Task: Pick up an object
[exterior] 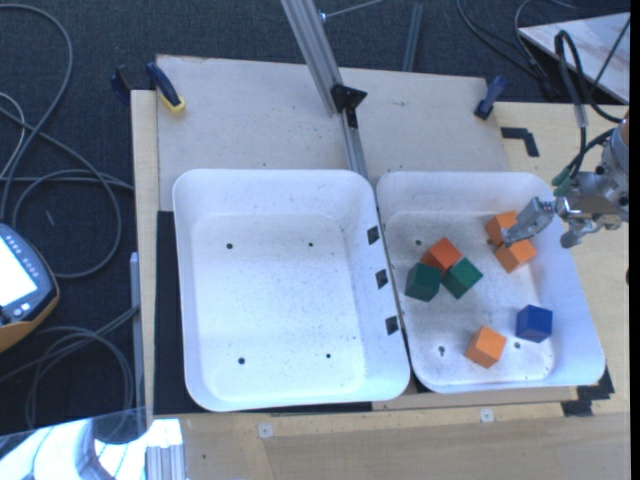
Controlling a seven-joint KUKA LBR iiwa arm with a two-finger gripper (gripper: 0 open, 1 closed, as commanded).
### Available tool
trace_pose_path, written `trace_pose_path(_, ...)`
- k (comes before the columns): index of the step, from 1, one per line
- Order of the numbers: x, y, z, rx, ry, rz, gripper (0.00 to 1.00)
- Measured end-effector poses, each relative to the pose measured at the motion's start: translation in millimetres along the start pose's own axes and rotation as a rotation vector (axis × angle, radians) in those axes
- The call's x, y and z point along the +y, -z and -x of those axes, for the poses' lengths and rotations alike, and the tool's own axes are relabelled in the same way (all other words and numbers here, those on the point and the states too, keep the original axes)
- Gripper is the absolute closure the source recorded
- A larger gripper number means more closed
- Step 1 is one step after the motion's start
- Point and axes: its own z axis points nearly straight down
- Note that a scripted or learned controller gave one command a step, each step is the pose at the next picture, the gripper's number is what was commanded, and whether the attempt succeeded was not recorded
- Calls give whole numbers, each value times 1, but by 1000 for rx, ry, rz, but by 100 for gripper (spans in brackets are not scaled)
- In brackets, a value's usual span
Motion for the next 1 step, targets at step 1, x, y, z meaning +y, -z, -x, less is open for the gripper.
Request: trace_pose_path(1,70,-13,-16,-2,4,3,0)
